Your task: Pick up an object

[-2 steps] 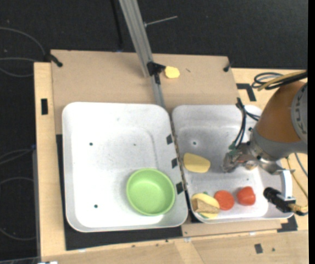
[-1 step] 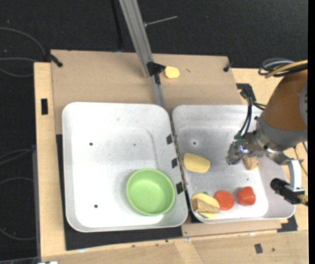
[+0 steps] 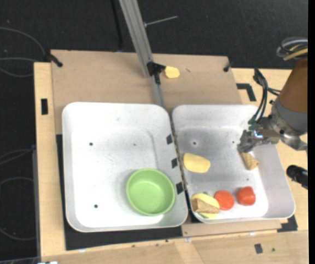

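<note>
The right bin (image 3: 212, 120) holds a pale yellow lump (image 3: 196, 163) near its middle, a small tan piece (image 3: 250, 160) by its right wall, and two red items (image 3: 224, 199) (image 3: 246, 196) at the front. A yellow and tan piece (image 3: 205, 204) lies in the front left corner. My gripper (image 3: 249, 142) hangs at the right side of this bin, just above the small tan piece. Nothing shows between its fingers. The left bin (image 3: 91, 131) holds a green bowl (image 3: 150, 191) near its front right.
A grey metal pole (image 3: 138, 37) slants up from the gap between the bins at the back. A small yellow object (image 3: 172, 72) lies on the brown board behind the bins. Cables hang by the arm's wrist (image 3: 264, 100) at the right.
</note>
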`<action>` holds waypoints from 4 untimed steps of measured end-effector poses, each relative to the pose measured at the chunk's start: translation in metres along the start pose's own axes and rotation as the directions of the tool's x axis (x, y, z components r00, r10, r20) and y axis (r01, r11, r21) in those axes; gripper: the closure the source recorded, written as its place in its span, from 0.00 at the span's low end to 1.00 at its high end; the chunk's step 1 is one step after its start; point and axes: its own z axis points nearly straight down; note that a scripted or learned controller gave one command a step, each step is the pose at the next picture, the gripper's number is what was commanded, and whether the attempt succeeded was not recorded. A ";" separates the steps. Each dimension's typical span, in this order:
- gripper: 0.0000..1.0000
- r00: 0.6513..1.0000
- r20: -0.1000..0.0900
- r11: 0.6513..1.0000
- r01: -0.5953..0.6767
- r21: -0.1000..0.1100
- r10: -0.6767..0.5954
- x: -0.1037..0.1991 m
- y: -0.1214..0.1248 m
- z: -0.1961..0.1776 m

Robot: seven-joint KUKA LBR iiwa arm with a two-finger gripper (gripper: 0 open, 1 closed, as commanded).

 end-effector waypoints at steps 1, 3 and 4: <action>1.00 1.000 0.000 1.000 0.001 0.001 -0.001 -0.001 0.002 -0.054; 1.00 1.000 -0.002 1.000 0.002 0.009 -0.002 0.105 0.008 -0.037; 1.00 1.000 -0.004 1.000 0.004 0.007 -0.004 0.159 0.010 -0.042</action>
